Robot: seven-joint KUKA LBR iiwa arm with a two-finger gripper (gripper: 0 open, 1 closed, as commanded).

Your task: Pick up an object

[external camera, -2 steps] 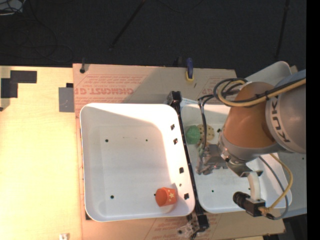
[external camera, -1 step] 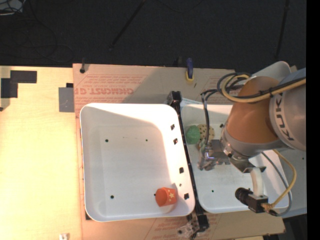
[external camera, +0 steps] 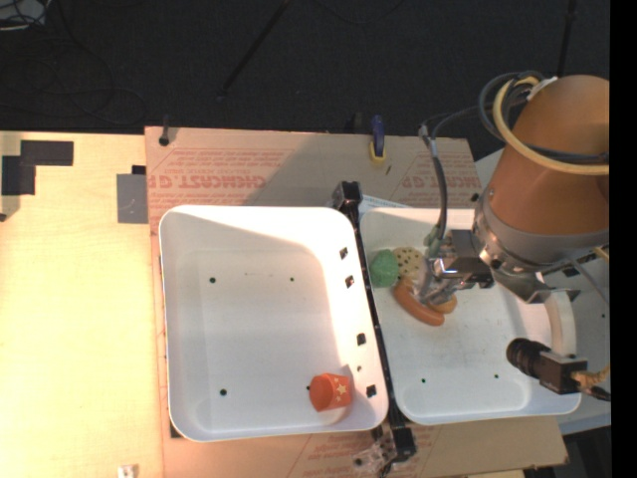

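Metal two-finger gripper (external camera: pixel 430 289) is sitting over flat orange-brown piece (external camera: pixel 422 308) in right white bin (external camera: pixel 468 391), finger state can't tell; round green ball (external camera: pixel 383 267) & speckled cream disc (external camera: pixel 406 260) crowding just beside; small orange cup w/ star (external camera: pixel 330 391) lying well apart in left white bin (external camera: pixel 199 366)

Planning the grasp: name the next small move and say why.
Probably lower the gripper slightly onto the orange curved object. It sits right over that piece in the right bin, beside the green object, and nothing visibly rests between its jaws yet.
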